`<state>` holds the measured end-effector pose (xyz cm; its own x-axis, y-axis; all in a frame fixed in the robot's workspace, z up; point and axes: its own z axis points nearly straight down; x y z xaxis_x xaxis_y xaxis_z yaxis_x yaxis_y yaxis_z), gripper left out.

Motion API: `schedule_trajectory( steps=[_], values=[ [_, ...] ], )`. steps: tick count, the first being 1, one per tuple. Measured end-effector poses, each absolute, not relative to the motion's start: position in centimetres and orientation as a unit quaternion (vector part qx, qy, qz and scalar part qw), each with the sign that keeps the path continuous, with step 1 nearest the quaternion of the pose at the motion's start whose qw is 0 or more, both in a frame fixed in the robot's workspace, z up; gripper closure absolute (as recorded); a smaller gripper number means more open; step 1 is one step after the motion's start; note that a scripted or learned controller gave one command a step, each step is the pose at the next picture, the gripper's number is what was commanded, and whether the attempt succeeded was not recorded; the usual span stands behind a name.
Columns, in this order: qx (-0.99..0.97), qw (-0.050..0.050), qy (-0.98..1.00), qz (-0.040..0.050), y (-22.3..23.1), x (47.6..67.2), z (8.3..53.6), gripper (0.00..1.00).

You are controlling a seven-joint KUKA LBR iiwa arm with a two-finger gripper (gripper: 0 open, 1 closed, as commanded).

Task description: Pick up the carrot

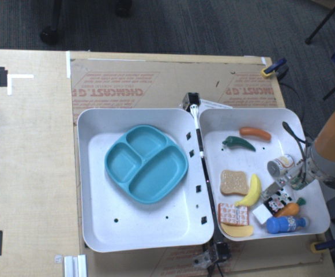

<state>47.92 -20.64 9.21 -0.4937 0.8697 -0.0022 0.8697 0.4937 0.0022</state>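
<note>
At the lower right of the frame, the carrot (289, 209) is wedged between a bottle (286, 224) and a carton (277, 201); the gripper (286, 179) is seen above, its state unclear, so a neighbour could be seized instead.

plate (146, 164): teal
bins (92, 212): white
carrot (288, 209): orange, green top
bottle (286, 224): blue
banana (249, 193): yellow
pepper (238, 143): dark green
sausage (255, 133): orange-red
bench (23, 172): pale wood

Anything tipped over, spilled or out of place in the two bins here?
Mostly tidy. The small can lies on its side in the right bin, and the carrot is crowded between the blue bottle and a patterned carton.
</note>
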Motion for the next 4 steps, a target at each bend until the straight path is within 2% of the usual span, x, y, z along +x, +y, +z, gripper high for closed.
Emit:
schedule_trajectory(
  steps=[1,2,3,4],
  values=[
    [0.490,0.002,0.872,0.0003,-11.8,52.8,9.7,0.00],
    [0.548,0.001,0.836,0.0001,-0.6,47.9,19.1,0.00],
    [0.720,0.000,0.694,-0.0016,2.8,50.0,19.1,0.00],
    [0.792,0.000,0.611,-0.0029,6.5,52.4,19.0,0.00]
  ],
)
